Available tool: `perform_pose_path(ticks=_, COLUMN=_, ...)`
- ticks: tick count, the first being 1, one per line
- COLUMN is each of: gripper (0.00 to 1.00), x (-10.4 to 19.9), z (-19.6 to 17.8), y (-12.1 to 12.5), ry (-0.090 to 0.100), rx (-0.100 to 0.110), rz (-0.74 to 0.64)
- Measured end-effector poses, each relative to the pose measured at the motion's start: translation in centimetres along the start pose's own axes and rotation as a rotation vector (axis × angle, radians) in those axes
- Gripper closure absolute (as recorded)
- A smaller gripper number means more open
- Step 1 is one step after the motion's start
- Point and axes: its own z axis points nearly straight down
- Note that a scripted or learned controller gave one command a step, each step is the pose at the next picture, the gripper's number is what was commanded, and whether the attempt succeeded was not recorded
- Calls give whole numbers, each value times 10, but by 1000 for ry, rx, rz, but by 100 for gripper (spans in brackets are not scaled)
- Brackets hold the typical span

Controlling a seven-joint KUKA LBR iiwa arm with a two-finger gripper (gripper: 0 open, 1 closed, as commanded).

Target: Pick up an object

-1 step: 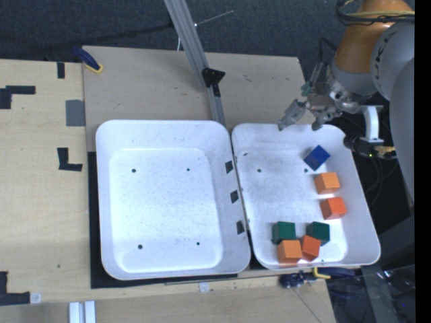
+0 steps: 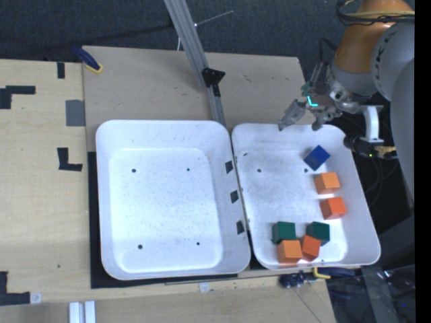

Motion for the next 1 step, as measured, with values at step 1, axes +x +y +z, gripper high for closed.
perform_pose_path(ticks=1, gripper=0, x=-5, z=46, y=-5, ry=1, rx=4, rz=1)
